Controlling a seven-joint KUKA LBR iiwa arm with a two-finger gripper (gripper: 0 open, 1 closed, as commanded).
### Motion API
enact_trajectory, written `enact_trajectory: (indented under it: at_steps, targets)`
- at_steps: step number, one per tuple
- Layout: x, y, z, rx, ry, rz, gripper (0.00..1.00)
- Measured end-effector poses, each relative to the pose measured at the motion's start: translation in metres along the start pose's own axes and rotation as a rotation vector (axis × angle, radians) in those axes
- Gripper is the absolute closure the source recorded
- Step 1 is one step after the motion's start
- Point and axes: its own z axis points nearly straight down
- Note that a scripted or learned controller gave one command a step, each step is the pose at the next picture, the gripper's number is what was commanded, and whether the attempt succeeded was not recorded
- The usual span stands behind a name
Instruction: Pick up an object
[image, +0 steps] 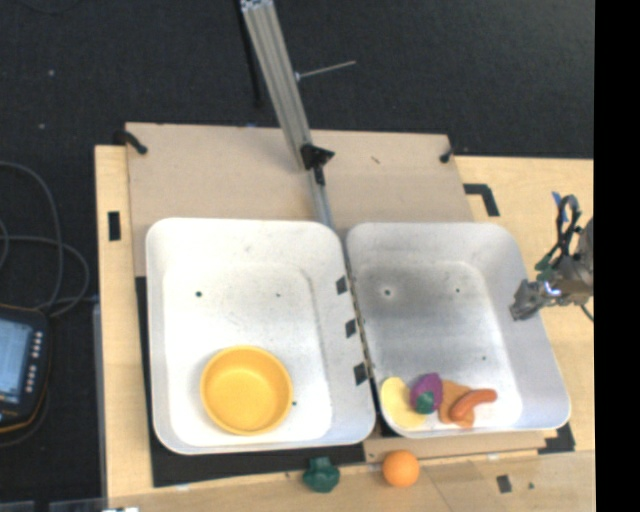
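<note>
A yellow bowl (246, 389) sits in the front of the left bin (240, 250). In the near corner of the right bin (450, 270) lie several small toys: a yellow piece (393, 396), a purple one (428, 384) with a green bit (424, 402), and an orange-red sausage-like piece (469, 402). My gripper (529, 300) hangs at the right bin's right rim, well behind the toys and apart from them. Its fingers are too small and dark to read.
An orange ball (400, 468) and a green toy (321, 475) lie on the bench in front of the bins. A metal pole (285, 95) slants up from behind the bins. A pendant (18, 370) with cables rests at far left.
</note>
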Motion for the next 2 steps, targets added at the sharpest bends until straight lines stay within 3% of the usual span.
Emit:
enact_trajectory:
  at_steps: [1, 2]
  targets:
    - [-0.001, 0.002, -0.035, 0.002, 0.001, -0.001, 1.0]
    - [0.049, -0.001, -0.032, 0.005, 0.003, 0.001, 1.0]
